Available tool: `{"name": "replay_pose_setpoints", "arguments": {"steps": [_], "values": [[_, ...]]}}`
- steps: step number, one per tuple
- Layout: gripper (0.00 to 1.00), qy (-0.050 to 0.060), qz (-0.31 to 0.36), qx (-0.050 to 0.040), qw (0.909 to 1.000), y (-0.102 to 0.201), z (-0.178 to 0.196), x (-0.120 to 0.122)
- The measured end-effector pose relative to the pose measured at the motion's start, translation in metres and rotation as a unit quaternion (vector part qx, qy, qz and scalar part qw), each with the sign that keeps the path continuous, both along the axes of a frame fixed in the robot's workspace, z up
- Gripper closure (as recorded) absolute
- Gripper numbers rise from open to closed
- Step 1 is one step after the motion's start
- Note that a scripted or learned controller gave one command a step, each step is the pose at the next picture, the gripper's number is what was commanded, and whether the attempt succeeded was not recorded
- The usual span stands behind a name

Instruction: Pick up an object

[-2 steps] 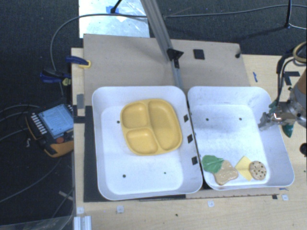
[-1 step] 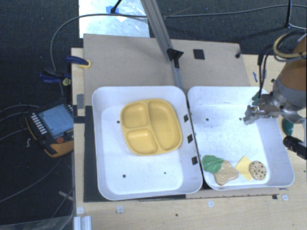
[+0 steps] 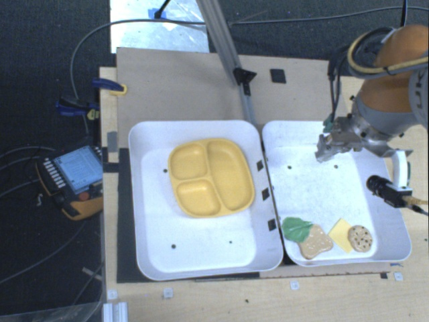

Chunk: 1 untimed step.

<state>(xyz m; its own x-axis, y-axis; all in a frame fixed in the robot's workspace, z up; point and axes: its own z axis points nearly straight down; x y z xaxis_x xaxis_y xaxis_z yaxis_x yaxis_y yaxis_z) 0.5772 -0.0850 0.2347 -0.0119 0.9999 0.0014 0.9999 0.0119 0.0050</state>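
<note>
The pincer (image 3: 326, 149) hangs over the upper part of the right bin (image 3: 295, 180), and from here I cannot tell how it is set. Nothing shows beneath it but bare white floor. Toward five o'clock from it, along the bin's near edge, four small things lie close together: a green leaf-shaped piece (image 3: 295, 229), a tan toast-like piece (image 3: 315, 244) touching it, a yellow wedge (image 3: 340, 233), and a round speckled cookie (image 3: 360, 237). At nine o'clock, in the left bin (image 3: 154, 247), sits a yellow divided plate (image 3: 210, 177). Both bins rest on the brown worktop (image 3: 174, 79).
</note>
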Motion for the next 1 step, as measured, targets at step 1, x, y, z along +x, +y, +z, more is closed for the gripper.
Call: {"name": "replay_pose_setpoints", "arguments": {"steps": [1], "values": [[1.00, 0.001, -0.001, -0.0002, 1.0000, 0.0435, 0.0060, 0.0159]]}}
